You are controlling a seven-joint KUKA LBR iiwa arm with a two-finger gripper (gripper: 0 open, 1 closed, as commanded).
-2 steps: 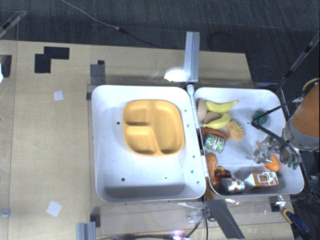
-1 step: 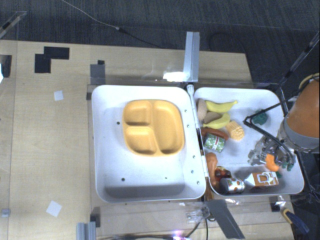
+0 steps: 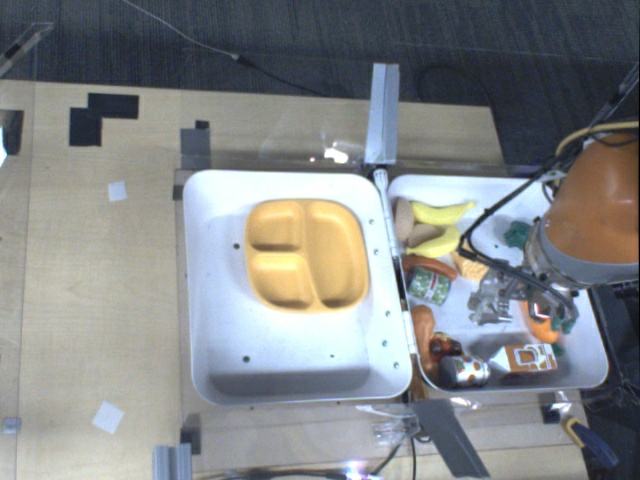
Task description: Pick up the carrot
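Carrot in right bin, beside can.

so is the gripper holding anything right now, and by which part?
Cannot be told. The gripper is low in the right bin, beside the carrot, and no item can be made out in its grasp.

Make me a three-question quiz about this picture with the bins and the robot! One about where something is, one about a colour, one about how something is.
1. Where is the yellow divided plate?
A. In the left bin
B. In the right bin
C. On the floor

2. What colour is the banana?
A. Blue
B. Yellow
C. Purple

3. How is the gripper placed?
A. Over the plate
B. Over the right bin, among the toy food
C. Outside both bins

Answers: 1 A, the plate lies in the left bin. 2 B, the banana is yellow. 3 B, the gripper hangs beside the carrot, in the right bin.
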